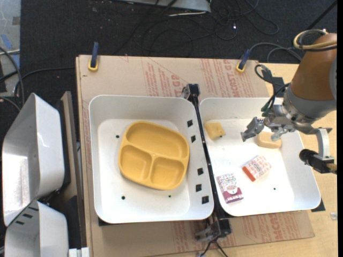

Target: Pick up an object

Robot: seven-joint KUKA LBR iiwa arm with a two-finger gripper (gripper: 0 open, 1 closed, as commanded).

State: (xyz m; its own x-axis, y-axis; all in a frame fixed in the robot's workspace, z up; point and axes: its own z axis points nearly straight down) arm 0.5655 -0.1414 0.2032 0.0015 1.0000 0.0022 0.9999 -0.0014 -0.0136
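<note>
One tan block (pixel 268 140) under your gripper (pixel 262 130); looks light, stiff. Pinch its flat sides. Finger state: cannot tell.

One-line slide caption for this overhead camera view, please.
Gripper poised over tan block in right bin; yellow divided tray sits in left bin.

We read this as a robotics lab: industrial arm (pixel 313 76) over a cardboard-topped bench (pixel 161 76), w/ two white bins (pixel 102 159) clamped side by side on the bench, loose cables (pixel 177 28) on dark floor beyond the bench.
</note>
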